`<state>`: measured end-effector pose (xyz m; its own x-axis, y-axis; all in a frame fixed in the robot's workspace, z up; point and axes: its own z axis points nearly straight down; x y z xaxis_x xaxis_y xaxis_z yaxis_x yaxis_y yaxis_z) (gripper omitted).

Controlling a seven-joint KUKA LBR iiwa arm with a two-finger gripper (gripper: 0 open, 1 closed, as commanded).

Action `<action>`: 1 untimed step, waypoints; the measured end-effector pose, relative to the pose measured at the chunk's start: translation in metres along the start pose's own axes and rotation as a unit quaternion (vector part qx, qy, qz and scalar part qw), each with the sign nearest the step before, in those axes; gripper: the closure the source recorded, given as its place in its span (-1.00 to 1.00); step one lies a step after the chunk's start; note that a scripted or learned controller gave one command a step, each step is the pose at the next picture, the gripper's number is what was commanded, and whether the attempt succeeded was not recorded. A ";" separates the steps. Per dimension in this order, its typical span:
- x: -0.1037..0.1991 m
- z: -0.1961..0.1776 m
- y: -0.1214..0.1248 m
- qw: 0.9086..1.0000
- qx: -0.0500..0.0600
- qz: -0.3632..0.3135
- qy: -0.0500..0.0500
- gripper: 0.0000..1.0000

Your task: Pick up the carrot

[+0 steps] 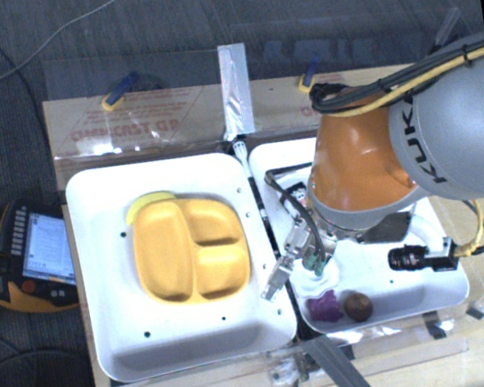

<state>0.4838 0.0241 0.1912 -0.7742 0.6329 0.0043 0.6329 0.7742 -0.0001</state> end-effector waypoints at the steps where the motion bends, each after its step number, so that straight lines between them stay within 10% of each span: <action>1: 0.000 -0.008 0.001 1.000 -0.001 0.000 0.000 1.00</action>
<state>0.4846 0.0245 0.1997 -0.7739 0.6333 0.0051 0.6333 0.7739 0.0010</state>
